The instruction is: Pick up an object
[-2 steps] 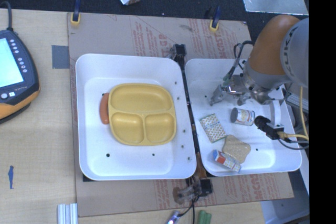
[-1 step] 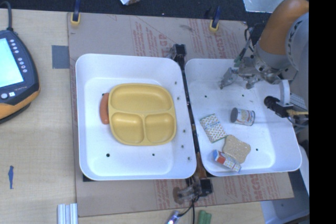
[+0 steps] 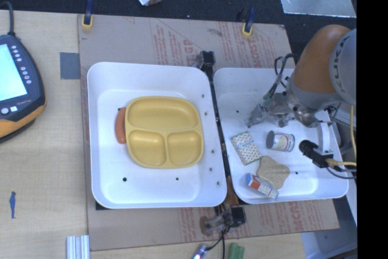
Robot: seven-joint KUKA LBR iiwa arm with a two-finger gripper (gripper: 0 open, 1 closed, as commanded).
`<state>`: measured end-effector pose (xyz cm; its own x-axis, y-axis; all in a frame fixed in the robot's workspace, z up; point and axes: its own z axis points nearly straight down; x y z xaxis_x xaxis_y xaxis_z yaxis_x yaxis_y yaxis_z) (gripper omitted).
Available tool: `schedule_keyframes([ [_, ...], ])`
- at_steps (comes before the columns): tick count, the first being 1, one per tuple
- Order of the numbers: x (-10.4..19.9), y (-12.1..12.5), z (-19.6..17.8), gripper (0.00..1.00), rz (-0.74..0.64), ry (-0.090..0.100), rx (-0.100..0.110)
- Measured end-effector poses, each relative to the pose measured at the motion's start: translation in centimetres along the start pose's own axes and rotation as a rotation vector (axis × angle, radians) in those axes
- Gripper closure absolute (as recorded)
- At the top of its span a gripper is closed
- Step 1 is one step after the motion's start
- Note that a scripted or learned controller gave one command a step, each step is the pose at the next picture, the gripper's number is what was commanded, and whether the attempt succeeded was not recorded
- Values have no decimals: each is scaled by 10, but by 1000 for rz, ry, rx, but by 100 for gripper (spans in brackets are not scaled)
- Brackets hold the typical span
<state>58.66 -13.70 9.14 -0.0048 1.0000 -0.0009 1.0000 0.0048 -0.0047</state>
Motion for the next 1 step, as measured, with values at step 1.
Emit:
schedule_keyframes([
  [1, -62, 70, -20, 0, 2, 1, -4],
])
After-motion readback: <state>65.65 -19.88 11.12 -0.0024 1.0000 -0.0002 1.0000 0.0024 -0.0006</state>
